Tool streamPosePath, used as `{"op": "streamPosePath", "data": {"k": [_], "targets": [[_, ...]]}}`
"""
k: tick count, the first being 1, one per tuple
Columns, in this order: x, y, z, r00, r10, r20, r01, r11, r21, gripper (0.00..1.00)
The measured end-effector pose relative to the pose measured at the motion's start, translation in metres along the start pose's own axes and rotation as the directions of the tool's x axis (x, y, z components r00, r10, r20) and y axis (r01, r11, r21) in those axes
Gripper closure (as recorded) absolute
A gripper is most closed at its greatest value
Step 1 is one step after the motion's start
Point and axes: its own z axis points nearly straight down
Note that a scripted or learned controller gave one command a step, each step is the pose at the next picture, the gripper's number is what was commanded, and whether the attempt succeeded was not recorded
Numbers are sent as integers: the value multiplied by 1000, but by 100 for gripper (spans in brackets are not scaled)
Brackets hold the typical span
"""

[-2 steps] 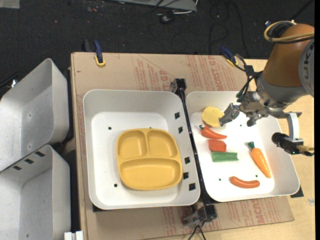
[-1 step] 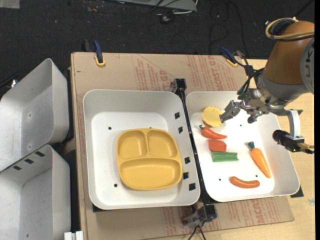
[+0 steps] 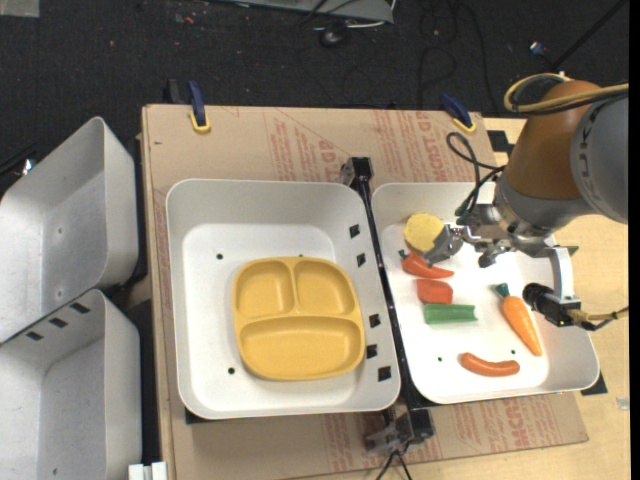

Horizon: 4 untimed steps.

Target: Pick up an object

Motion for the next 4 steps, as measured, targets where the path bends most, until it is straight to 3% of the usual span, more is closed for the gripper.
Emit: {"op": "streamPosePath", "data": {"k": [1, 2, 4], "targets": [[1, 0, 53, 1000, 0, -1, 0, 1000, 1, 0], [0, 1, 41, 1000, 1, 1, -1, 1000, -4, 100], [-8, -4, -83, 1000, -2, 3, 3, 1000, -10, 100]]}}
